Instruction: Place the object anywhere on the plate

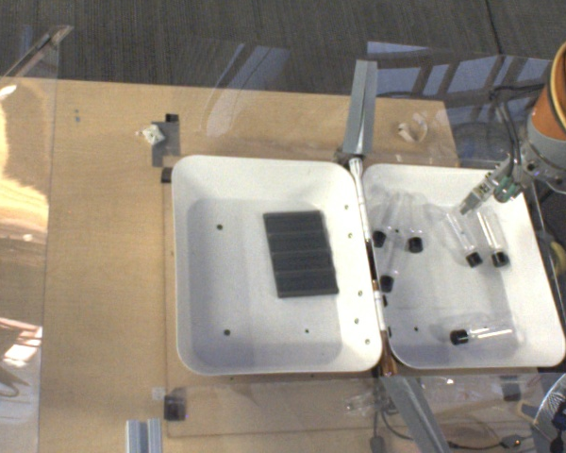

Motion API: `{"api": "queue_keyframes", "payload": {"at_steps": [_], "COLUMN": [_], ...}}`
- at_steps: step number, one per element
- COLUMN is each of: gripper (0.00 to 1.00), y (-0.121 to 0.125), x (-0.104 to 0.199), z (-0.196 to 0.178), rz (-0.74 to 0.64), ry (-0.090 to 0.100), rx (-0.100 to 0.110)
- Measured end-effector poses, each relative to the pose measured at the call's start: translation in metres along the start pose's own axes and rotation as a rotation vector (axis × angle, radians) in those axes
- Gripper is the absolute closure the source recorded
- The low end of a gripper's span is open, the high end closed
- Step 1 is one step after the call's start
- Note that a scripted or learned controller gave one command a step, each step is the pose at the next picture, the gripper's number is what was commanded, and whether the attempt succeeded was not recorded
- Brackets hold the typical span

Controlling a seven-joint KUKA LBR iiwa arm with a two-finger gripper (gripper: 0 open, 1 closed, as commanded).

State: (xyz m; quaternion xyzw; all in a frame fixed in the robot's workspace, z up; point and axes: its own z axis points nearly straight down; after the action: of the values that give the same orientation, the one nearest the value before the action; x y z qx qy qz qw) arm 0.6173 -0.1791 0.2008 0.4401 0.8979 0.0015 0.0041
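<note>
Lowest in view: clear vial with black cap (479,333), lying flat at 5 o'clock in right bin (547,343). More vials at bin centre and 12 o'clock. Dark ribbed plate (301,253) at centre of left bin (193,347), bare. Gripper (481,196) at 1 o'clock over vial pair (484,239); grip state cannot tell. Judged step: approach for pick. Next: descend, close on one vial, carry toward 9 o'clock to plate.
</note>
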Motion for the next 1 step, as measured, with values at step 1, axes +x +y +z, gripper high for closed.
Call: {"api": "queue_keyframes", "payload": {"at_steps": [1], "gripper": [1.0], "y": [0.0657], "x": [0.0266], "z": [-0.0763], "rz": [0.421], "ry": [0.0], "rx": [0.001]}}
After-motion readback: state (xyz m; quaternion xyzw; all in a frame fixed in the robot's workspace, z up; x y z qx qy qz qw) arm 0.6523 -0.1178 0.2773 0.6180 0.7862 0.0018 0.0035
